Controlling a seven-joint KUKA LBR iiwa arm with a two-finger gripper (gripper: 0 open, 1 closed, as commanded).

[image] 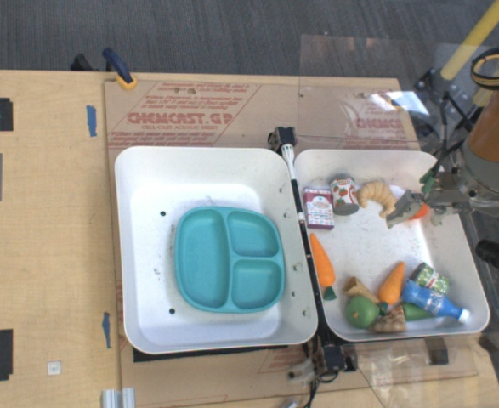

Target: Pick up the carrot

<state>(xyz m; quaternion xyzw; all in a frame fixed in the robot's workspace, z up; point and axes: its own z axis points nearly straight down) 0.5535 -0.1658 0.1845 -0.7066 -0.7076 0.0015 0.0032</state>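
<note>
Camera view shows the gripper (408, 209) low over the right bin (453, 253), near its far right side beside a croissant (378, 195); whether its fingers are apart or together cannot be told. One carrot (321, 265) lies along the bin's left wall and a second carrot (392, 282) rests near a bottle (432, 301) and a green fruit (362, 312). A teal plate (229, 259) sits in the left bin (138, 228).

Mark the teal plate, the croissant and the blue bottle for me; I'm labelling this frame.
Teal plate (229, 259), camera view, centre divider.
Croissant (378, 195), camera view, middle.
Blue bottle (428, 302), camera view, body.
</note>
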